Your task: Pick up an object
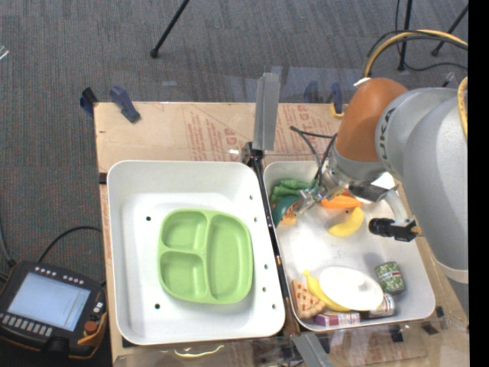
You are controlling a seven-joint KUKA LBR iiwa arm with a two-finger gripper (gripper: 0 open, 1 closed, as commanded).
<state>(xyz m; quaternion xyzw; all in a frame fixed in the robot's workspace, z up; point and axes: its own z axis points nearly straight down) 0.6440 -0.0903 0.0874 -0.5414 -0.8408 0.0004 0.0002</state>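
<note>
Clearly the task is at its beginning, because no object is lifted from the right bin (425,293). The gripper (312,197) is low at the far left corner of this bin, under the orange band of the arm (412,140), and I cannot tell its state, since the wrist hides it. Just beside the gripper, on its left, lie green toys (289,189); an orange carrot (341,202) and a yellow banana (348,222) lie just to its right. Nearer to the camera rest a white plate (350,287), a waffle (304,298) and a small green can (390,277). The left bin (130,186) holds a green divided tray (206,256). In my judgement, the grasp and the lift are both left to do.
</note>
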